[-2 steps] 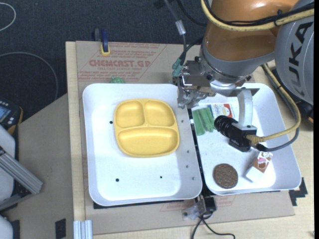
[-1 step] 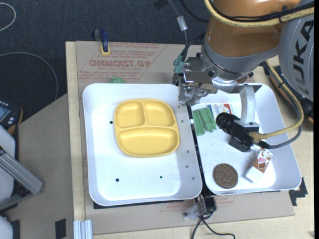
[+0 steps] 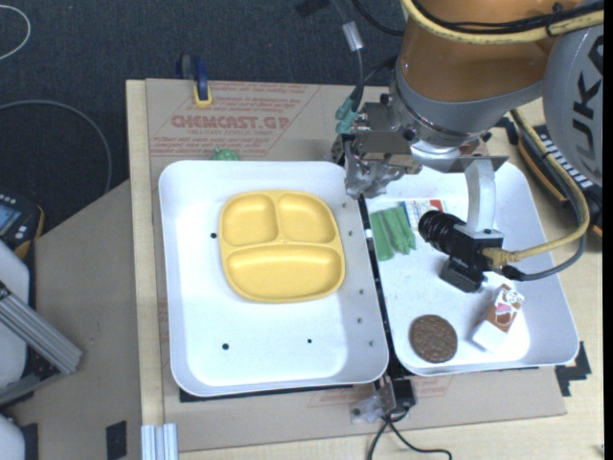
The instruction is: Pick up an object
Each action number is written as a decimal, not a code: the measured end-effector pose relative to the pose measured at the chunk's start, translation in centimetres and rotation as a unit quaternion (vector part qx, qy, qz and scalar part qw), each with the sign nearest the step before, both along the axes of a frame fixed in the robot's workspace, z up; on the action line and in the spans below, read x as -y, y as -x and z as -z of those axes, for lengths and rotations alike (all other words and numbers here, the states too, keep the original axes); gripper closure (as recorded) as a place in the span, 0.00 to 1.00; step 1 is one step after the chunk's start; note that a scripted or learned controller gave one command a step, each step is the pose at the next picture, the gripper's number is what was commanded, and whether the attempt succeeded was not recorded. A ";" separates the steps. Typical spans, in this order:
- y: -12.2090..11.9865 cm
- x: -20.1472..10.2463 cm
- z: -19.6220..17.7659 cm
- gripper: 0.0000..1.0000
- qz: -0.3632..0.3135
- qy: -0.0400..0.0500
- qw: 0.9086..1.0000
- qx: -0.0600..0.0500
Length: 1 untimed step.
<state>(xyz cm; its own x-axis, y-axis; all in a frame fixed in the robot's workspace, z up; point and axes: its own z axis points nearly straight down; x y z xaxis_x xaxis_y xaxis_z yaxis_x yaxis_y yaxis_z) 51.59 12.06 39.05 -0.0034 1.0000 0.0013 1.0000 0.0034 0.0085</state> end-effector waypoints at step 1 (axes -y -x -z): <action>-0.1 0.0 -1.0 1.00 0.000 0.000 1.000 0.001</action>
<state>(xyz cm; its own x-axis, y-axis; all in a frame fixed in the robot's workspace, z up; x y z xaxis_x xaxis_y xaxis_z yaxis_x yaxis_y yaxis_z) 51.65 12.09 40.08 -0.0040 1.0000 0.0013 0.9999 0.0040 0.0109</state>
